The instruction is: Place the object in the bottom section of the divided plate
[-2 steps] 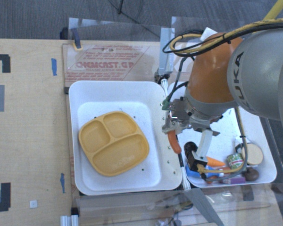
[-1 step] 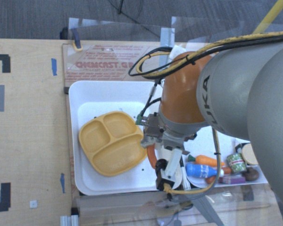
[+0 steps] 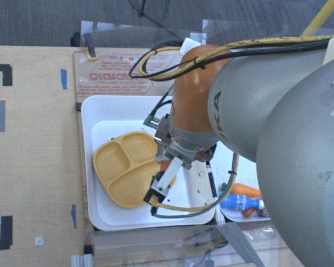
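Wooden surface [image 3: 33, 149] carries two white bins; a yellow divided plate [image 3: 122, 168] lies toward the left edge of the left bin [image 3: 94, 115]. The gripper [image 3: 177, 157] hangs over the plate's right rim, and I cannot tell whether its jaws are apart or together. A small orange bit [image 3: 163, 164] beside it may be the object. Released this far right, it would likely miss the bottom section [image 3: 128, 187] and catch the rim or drop to the bin floor.

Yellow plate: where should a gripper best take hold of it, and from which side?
Probably take the plate by its left rim, from above, one finger each side. It lies flat and looks too wide to span; the arm covers its right side.
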You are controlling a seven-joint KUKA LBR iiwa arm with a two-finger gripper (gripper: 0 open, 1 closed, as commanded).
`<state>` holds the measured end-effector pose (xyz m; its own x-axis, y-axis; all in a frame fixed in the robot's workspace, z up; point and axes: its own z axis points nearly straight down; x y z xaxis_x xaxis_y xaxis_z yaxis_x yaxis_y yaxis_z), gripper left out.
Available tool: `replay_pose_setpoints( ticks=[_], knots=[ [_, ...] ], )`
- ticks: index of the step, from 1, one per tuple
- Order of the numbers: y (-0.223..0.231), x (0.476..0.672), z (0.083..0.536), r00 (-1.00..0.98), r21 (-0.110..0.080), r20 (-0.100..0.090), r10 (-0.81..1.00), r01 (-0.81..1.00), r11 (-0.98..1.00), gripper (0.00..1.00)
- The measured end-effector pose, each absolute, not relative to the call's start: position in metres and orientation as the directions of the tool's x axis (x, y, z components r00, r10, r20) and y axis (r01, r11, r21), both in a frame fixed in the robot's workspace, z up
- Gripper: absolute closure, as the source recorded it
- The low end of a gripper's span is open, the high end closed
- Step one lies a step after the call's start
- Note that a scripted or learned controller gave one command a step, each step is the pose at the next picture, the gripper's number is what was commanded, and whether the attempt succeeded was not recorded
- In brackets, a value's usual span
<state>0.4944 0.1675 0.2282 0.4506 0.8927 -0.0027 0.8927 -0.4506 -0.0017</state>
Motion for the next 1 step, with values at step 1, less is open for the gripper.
replay_pose_setpoints(
  ticks=[1],
  knots=[
    [0.1676, 0.4944, 0.2282, 0.451, -0.002, -0.003, 0.893, 0.893, -0.451, 0.00]
  ],
)
